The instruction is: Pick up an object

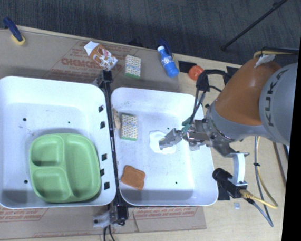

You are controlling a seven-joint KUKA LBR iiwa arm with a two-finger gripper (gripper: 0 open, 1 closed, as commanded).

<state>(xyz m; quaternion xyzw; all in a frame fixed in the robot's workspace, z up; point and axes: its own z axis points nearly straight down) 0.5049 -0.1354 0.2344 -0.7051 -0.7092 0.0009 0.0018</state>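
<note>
In the right bin point(154, 194) you have three things to choose from, and the one under the claw point(168, 141) is a small white object point(159, 142), pale and rounded with a soft, crumpled outline, lying a little toward the bin's right wall and about midway between its far and near walls. Its form is too washed out against the white floor to tell you more. The claw sits right over that white object, reaching in from the bin's right wall, with its grey tip overlapping the object's right part; you cannot tell from this angle how far the claw is spread, nor whether it grips the object or merely hangs above it. Left of it, close to the wall the two bins share, lies a small flat green-and-white packet point(129, 126) with a tan strip along its left edge. Near the bin's near wall rests an orange-brown chunk point(133, 177), well apart from the claw. The left bin point(15, 91) holds a green sectioned tray point(64, 167) toward its near edge. Along the counter's far edge, beyond the bins, you can see a blue bottle point(168, 61), an orange ball point(195, 71), another green-and-white packet point(133, 66) and a crinkled snack wrapper point(100, 56).
</note>
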